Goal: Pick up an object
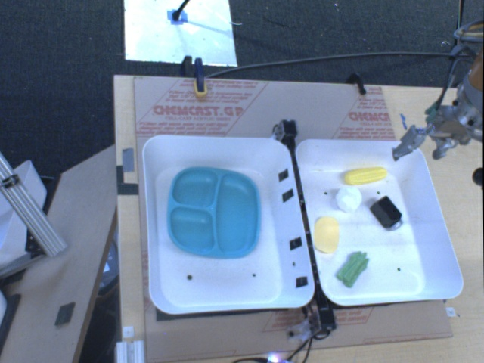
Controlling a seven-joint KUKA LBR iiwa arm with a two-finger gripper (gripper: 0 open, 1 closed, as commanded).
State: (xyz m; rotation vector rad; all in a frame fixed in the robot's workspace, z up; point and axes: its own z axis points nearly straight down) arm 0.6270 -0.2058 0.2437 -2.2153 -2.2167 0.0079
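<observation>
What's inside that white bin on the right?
The right bin holds a yellow corn cob, a small white lump, a black block, a pale yellow piece and a green toy. Nothing covers them; their undersides are hidden.

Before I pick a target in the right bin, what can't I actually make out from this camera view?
- Arm: cut off by the right edge; just the wrist end is in frame.
- Pincer: small and blurred over the right bin's top rim; gap between fingers unclear.
- White lump: blends into the bin floor, shape unclear.
- Black block: too small to identify.
</observation>
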